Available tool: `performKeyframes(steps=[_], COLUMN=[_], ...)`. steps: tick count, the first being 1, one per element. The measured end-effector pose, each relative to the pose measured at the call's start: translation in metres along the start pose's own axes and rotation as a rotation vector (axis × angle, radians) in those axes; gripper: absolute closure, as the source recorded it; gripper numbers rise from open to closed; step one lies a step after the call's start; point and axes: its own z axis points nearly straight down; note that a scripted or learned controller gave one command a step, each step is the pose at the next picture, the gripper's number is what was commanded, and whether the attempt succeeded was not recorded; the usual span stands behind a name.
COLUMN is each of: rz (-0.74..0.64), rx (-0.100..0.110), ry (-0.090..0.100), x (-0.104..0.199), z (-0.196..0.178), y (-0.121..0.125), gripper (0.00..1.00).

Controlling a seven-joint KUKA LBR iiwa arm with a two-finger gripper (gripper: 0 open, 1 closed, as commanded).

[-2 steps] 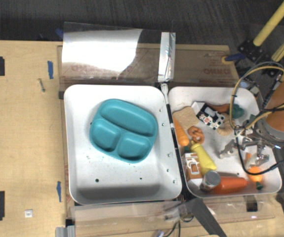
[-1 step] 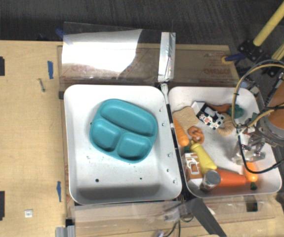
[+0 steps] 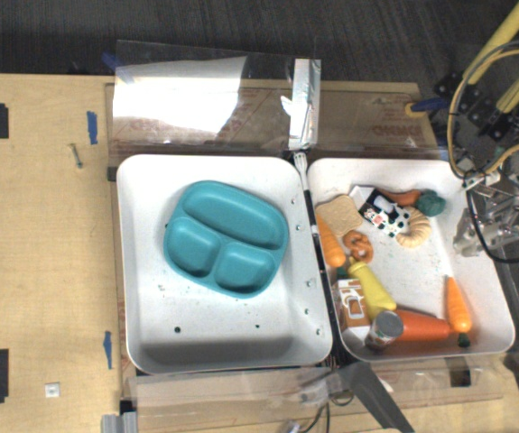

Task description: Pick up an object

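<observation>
The right bin (image 3: 489,282) holds several toy foods. A slice of bread (image 3: 338,213) lies at its back left, with a small orange carrot (image 3: 330,245) and a pretzel (image 3: 357,243) beside it. A yellow bottle (image 3: 372,287) lies near the middle left, above a grey can (image 3: 385,329). A large carrot (image 3: 424,327) lies along the front wall, and a smaller carrot (image 3: 458,305) is at the right. At the back are a black-and-white piece (image 3: 381,216), a beige ring-shaped pastry (image 3: 415,232) and a teal item (image 3: 431,203).
The left bin (image 3: 142,269) holds a teal divided plate (image 3: 226,236). A clear plastic sheet (image 3: 187,97) and a metal strip (image 3: 303,106) stand behind the bins. Yellow cables (image 3: 494,52) and a wire fixture (image 3: 494,219) are at the right edge.
</observation>
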Motion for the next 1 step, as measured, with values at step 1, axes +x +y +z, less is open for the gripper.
performKeyframes(steps=[1], rz=[0.000], rx=[-0.009], ry=[-0.001], x=[0.0005], z=[0.0049], y=[0.0022], gripper=[0.00])
